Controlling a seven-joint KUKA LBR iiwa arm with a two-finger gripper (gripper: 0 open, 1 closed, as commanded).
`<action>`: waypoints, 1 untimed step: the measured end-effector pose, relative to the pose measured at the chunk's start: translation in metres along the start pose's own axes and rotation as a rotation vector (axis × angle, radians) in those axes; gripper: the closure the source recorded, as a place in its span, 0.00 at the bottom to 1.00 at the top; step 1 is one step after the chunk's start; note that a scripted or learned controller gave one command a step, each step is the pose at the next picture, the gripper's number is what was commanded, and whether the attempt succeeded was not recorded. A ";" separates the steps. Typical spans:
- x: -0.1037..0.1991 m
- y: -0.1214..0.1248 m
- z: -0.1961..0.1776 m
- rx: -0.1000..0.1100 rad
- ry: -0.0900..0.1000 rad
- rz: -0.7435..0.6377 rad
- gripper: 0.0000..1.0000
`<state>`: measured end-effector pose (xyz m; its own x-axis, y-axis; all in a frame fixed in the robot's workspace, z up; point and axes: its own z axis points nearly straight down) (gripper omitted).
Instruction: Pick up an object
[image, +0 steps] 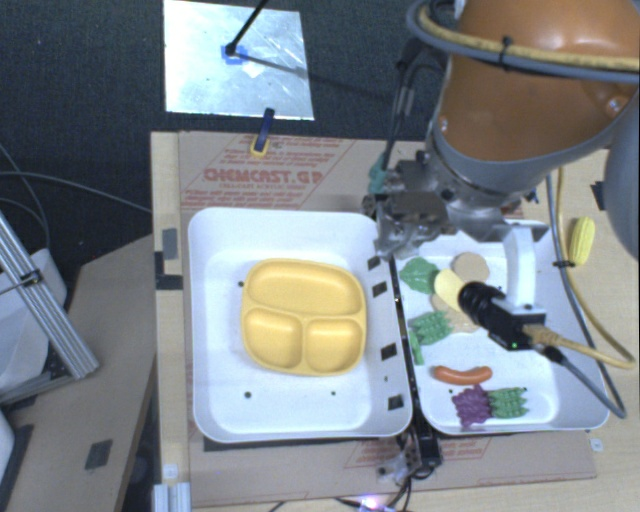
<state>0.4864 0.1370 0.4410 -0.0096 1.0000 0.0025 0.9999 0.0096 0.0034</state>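
My gripper (400, 235) hangs over the far left corner of the right bin (570, 395), just above a green leafy toy (418, 272). The bin holds several toy foods: a tan round piece (470, 266), a yellow piece (447, 288), a green bumpy piece (430, 328), an orange-red sausage (462, 375), purple grapes (470, 405) and a green piece (508, 402) beside them. Nothing is visibly held by the gripper.
The left bin (215, 400) holds a yellow divided tray (303, 315) at its middle. The arm's large orange and grey body (530, 80) covers the far part of the right bin. A yellow object (580, 240) shows at the right bin's right edge.
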 end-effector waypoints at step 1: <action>-0.003 0.001 -0.011 -0.002 -0.001 -0.001 1.00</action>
<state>0.4874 0.1339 0.4518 -0.0108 0.9999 0.0013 0.9999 0.0108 0.0053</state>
